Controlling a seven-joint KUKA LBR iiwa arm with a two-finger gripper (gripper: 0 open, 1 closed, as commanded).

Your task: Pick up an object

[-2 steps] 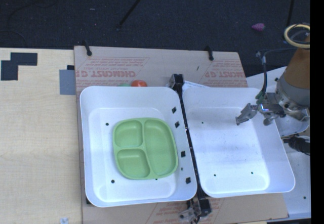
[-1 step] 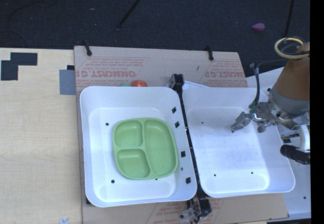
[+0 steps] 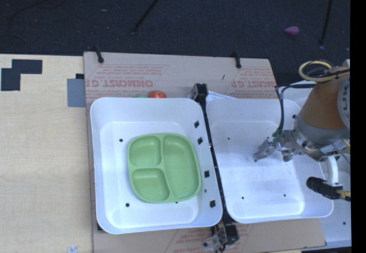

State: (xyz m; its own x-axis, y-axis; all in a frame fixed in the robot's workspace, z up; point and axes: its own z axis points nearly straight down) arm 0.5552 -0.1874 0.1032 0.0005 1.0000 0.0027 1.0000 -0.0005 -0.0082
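— Plate first: where does it lie?
— In the left bin, flat on the floor. It sits toward that bin's right edge, about midway between the far and near edges. It is pale green, with rounded corners and three compartments.
— And the gripper?
— Well apart from the plate, in the right bin, toward its right edge and about midway between far and near. Its two fingers stand apart with nothing between them. Whether they touch the bin floor I cannot tell.
— The arm?
— It comes in over the right bin's right edge, grey, with the orange band above the wrist.
— What divides the bins?
— A black bar along the shared edge, running from the far side to the near side, with the plate just to its left.
— Anything outside the bins?
— A small orange-red thing just behind the left bin's far edge, resting on the cardboard sheet with red print that lies under both bins. The cardboard sits on a pale wooden bench. Beyond the bench's far edge, on the dark floor, is a small purple thing.
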